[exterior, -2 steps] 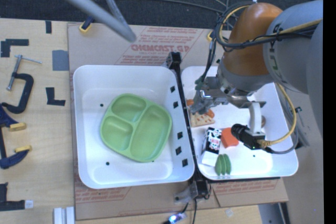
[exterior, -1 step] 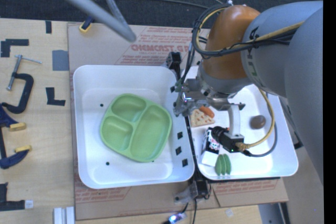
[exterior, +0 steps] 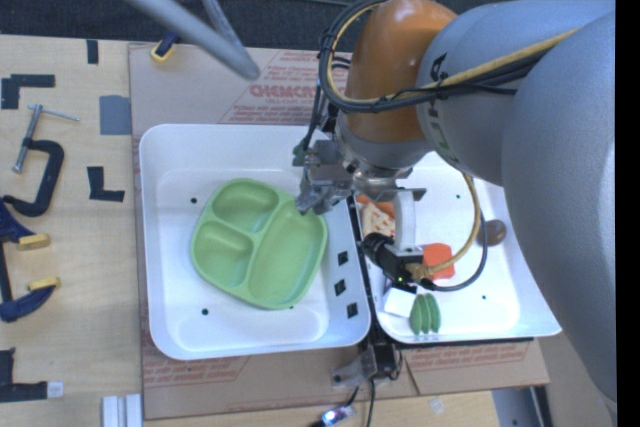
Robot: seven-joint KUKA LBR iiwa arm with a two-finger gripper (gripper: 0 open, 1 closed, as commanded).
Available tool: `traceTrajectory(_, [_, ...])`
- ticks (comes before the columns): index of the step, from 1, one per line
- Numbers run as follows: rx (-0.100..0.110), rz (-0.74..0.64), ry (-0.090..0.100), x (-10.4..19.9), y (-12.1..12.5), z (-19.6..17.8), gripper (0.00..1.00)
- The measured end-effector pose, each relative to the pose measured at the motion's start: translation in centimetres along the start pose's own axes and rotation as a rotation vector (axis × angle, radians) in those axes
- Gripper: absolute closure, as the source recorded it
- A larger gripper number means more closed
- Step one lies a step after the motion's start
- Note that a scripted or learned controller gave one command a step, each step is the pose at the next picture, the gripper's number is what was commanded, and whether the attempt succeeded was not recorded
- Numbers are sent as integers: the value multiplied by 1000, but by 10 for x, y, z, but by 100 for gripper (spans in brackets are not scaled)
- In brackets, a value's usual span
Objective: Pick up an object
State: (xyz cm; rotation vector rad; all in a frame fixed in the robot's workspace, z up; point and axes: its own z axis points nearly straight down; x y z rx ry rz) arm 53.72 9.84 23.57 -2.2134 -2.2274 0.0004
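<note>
The tool (exterior: 312, 198) sits at the green tray's (exterior: 258, 245) upper right rim; its grip state cannot be told.

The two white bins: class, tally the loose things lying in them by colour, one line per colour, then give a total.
Green: 2, the divided plate and a small ridged item
Orange: 1, a small piece
Total: 3

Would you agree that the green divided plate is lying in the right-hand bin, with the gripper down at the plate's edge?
Not quite: the camera view shows the green divided plate lying in the left-hand bin, not the right-hand one. The gripper is indeed down at the plate's edge, on its upper right side.
</note>
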Motion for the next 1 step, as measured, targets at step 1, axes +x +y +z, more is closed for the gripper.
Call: traceTrajectory(1, [1,4,-1,-3,0,0,0])
